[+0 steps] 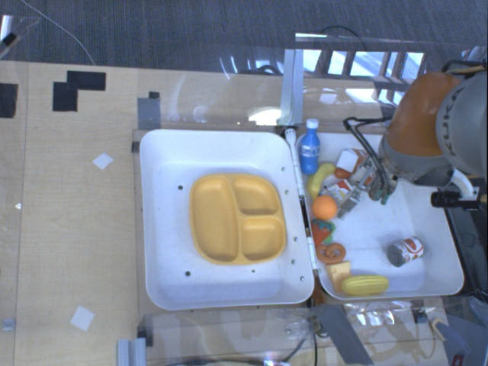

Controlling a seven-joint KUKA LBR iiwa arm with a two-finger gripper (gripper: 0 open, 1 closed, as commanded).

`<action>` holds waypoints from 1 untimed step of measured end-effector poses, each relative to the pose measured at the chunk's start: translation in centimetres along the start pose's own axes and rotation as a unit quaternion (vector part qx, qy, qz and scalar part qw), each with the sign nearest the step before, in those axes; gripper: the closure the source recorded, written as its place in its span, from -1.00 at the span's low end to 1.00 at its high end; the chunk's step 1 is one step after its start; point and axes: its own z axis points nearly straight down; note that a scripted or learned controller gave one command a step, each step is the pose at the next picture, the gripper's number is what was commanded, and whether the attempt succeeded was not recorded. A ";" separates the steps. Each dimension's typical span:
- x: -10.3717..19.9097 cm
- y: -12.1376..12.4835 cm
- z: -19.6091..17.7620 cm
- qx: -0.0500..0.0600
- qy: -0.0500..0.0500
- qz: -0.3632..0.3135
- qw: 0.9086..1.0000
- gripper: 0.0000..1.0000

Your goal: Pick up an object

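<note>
Over the right bin (438, 277), the gripper (357, 191) hangs at nine o'clock from the wrist, crowding the orange (325, 207). Whether its fingers are open, I cannot tell. Tight clutter could perhaps make it nudge things aside.

Grey arm (463, 132) with orange band (418, 117), black cable (364, 139).

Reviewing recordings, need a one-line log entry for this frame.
gripper: in right bin, over toy pile | grasp: unclear | yellow tray: left bin

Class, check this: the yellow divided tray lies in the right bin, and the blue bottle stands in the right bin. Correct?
Not quite. The camera view shows the yellow divided tray in the left bin; the blue bottle does stand in the right bin.
</note>
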 end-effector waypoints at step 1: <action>-4.3 0.7 -0.3 0.014 0.042 0.086 0.995 -1.00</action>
